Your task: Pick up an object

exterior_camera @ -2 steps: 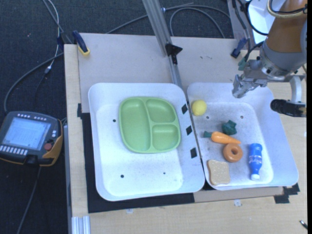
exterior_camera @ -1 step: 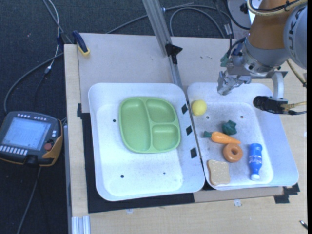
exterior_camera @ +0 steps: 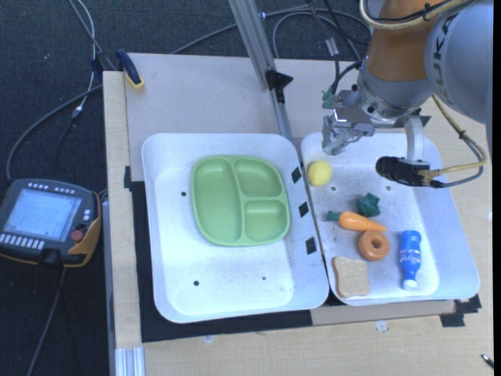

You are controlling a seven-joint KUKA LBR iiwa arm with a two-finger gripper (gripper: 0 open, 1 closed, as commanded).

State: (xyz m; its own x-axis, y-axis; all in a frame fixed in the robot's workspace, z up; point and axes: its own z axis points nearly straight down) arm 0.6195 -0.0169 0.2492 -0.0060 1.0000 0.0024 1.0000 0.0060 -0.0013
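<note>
Nearest you, in the right bin (exterior_camera: 458, 265), a slice of bread (exterior_camera: 352, 276) lies at the front left corner. Just behind it sits a brown doughnut (exterior_camera: 374, 246), and to its right a blue bottle (exterior_camera: 409, 258) lies with its white cap toward the front. An orange carrot (exterior_camera: 358, 222) lies just behind the doughnut, touching or nearly so, and a dark green toy (exterior_camera: 368, 204) is right behind the carrot. Further back a yellow ball (exterior_camera: 318, 172) rests by the bin's left wall.

In the left bin (exterior_camera: 176, 288) you see a green divided plate (exterior_camera: 239, 200) in the middle.

The hand (exterior_camera: 338, 141) hangs over the back left corner of the right bin, just behind the yellow ball and not on it. You see nothing between its fingers; open or closed, you cannot tell. The grey arm with its orange band (exterior_camera: 407, 22) comes in from the top right.

Left of the worktop (exterior_camera: 196, 92) a teach pendant (exterior_camera: 47, 222) lies on the dark floor.
</note>
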